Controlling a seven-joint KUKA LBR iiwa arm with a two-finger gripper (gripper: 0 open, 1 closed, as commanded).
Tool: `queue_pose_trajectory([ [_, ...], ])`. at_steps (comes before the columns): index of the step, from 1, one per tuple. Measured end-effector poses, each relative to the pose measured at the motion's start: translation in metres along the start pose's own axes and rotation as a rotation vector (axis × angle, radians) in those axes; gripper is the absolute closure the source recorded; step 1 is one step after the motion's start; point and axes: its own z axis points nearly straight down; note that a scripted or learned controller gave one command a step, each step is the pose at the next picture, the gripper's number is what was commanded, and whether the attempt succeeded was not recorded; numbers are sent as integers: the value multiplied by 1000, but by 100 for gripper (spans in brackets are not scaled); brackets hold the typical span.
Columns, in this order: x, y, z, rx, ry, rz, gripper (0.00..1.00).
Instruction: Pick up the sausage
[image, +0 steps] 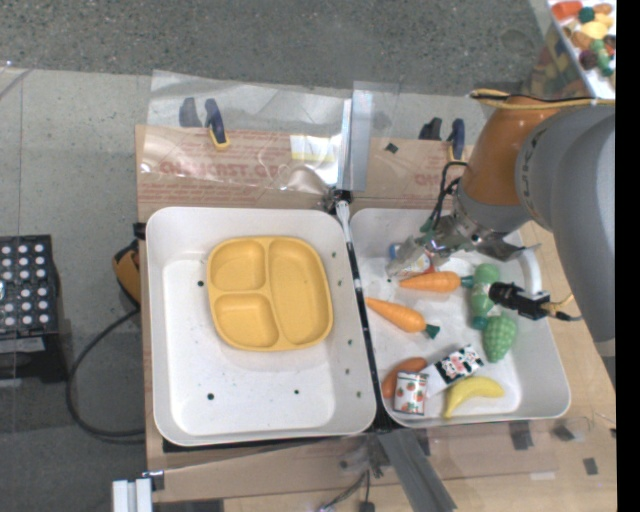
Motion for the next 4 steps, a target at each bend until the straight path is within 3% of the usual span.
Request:
queue_pose_trajectory([
  [1, -95, 7, 6, 25, 19, -418, 0],
  [2, -45, -48, 10, 13, 10, -199, 0],
  [3, -98, 5, -23, 15, 3, 120, 0],
  [4, -50, -28, 10, 15, 8, -111, 0],
])
